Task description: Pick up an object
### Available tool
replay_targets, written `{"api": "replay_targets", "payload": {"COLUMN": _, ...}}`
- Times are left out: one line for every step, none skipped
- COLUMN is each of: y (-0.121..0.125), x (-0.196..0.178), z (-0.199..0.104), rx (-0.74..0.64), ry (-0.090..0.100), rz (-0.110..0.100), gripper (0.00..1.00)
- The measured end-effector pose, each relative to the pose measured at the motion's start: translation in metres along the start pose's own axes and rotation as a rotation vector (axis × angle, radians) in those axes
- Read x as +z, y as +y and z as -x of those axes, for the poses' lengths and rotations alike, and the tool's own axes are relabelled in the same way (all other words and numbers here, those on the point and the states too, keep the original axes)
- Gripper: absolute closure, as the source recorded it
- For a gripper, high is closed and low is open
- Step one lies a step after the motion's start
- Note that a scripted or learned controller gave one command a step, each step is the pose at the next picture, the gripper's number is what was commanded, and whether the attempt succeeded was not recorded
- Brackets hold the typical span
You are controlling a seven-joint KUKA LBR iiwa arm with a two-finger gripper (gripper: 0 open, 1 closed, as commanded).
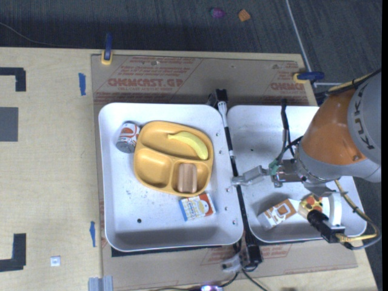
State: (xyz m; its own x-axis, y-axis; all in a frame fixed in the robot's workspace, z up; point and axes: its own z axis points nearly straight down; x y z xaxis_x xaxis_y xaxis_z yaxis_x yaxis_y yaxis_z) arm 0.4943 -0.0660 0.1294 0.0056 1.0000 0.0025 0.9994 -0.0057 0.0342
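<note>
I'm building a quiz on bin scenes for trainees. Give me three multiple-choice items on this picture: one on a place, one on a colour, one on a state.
1. Where does the banana lie?
A. In the yellow tray
B. In the right bin
C. On the floor

2. What colour is the band above the arm's wrist?
A. Blue
B. Orange
C. Green

3. How does the can lie?
A. Inside the tray
B. Beside the tray, in the left bin
C. In the right bin

Answers: A, it rests in the tray's top compartment; B, the band is orange; B, it touches the tray's outer left edge.

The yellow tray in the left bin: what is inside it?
The tray holds a banana in its top compartment and a brown block lower right. Whatever lies under them is covered.
</note>
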Motion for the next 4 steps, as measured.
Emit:
{"api": "replay_targets", "payload": {"y": 0.0002, "x": 0.0005, "z": 0.0012, "rx": -0.001, "ry": 0.001, "rz": 0.000, "gripper": 0.00}}
{"api": "replay_targets", "payload": {"y": 0.0001, "x": 0.0006, "z": 0.0015, "rx": 0.000, "ry": 0.001, "rz": 0.000, "gripper": 0.00}}
{"api": "replay_targets", "payload": {"y": 0.0001, "x": 0.0006, "z": 0.0016, "rx": 0.000, "ry": 0.000, "rz": 0.000, "gripper": 0.00}}
{"api": "replay_targets", "payload": {"y": 0.0001, "x": 0.0006, "z": 0.0016, "rx": 0.000, "ry": 0.000, "rz": 0.000, "gripper": 0.00}}
